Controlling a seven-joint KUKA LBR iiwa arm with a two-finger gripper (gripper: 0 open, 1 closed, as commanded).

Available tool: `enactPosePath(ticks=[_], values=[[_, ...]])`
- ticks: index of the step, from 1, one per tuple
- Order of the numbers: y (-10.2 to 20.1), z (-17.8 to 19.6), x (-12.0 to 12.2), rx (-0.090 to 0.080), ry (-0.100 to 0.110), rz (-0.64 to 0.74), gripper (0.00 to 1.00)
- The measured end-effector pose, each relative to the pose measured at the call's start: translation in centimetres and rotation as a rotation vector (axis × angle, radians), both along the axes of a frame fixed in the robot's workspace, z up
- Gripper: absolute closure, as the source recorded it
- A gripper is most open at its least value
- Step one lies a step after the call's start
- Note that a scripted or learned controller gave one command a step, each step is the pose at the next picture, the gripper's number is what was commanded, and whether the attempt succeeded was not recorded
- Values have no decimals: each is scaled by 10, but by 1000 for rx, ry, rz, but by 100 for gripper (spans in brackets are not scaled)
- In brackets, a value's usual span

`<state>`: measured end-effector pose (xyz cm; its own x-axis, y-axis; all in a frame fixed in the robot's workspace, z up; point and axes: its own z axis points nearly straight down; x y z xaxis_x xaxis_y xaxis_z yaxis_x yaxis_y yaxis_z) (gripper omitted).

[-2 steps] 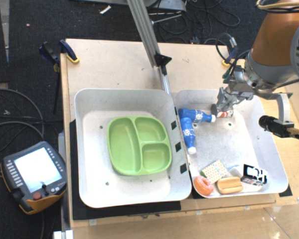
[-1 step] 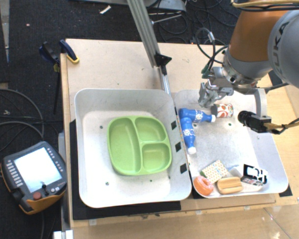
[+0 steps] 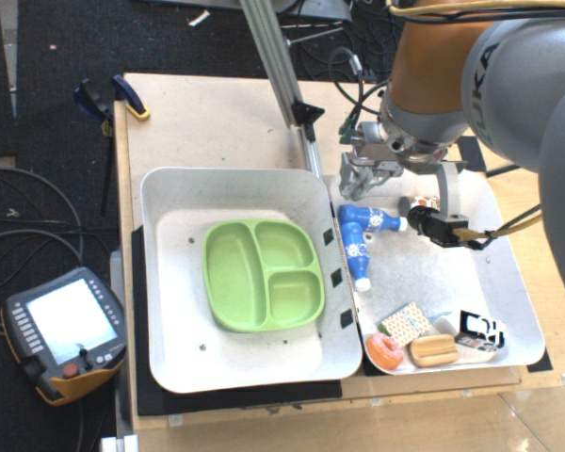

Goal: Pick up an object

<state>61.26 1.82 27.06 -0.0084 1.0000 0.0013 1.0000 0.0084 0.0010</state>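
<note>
Blue bottle (image 3: pixel 357 243), label unreadable, below gripper (image 3: pixel 356 185).

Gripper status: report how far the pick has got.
Done: the gripper has reached the right bin, above the blue bottle's upper end. In hand: nothing visibly; the bottle lies on the bin floor. Left: grasp and lift. The green tray, doughnut and bread roll sit untouched.

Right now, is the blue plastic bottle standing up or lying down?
Lying down. The blue plastic bottle rests lengthwise on the right white bin's floor, along its left wall.
</note>
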Motion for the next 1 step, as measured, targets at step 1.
enactPosePath(ticks=[1], values=[[52, -11, 12, 0, 0, 0, 100]])
